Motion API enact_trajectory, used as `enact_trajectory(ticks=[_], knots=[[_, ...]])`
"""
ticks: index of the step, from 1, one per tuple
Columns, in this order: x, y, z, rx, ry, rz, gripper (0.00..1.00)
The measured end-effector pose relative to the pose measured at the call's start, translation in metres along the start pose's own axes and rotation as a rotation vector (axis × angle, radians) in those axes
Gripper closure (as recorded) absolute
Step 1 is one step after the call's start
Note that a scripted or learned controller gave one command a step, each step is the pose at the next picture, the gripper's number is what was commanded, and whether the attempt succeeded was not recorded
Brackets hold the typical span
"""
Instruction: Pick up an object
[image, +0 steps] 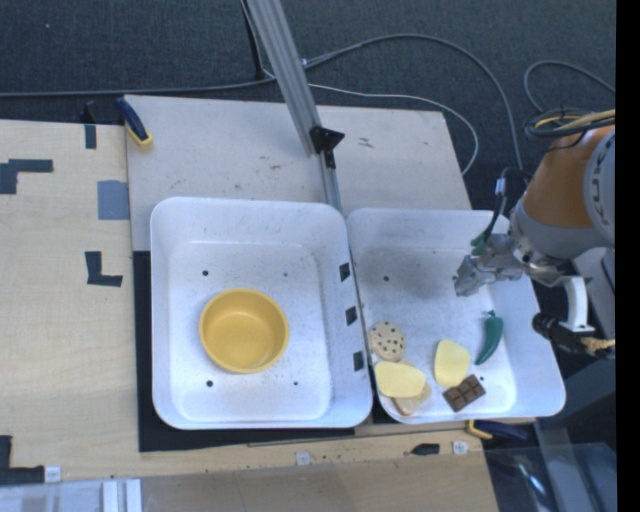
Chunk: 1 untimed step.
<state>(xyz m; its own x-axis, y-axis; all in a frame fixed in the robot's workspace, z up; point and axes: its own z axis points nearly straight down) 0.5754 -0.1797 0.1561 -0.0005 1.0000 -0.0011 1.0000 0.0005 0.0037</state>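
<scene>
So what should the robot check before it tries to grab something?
1. Gripper over the right bin, where the small things lie: ok.
2. Gripper above a thing to grab: not ok, it hangs over bare bin floor; the green pepper lies nearest, just below it in the view.
3. Gripper open: cannot tell.
4. Pepper free to grab: ok, it lies apart from the yellow chip and the chocolate.
5. Cookie easy to reach: not ok, it sits against the bin's left wall.
6. Yellow bowl out of the way: ok, it sits in the left bin.
</scene>
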Motion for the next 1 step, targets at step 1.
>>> enact_trajectory(ticks=[1], knots=[[0.0000,0.0011,-0.0522,0.000,0.000,0.000,1.00]])
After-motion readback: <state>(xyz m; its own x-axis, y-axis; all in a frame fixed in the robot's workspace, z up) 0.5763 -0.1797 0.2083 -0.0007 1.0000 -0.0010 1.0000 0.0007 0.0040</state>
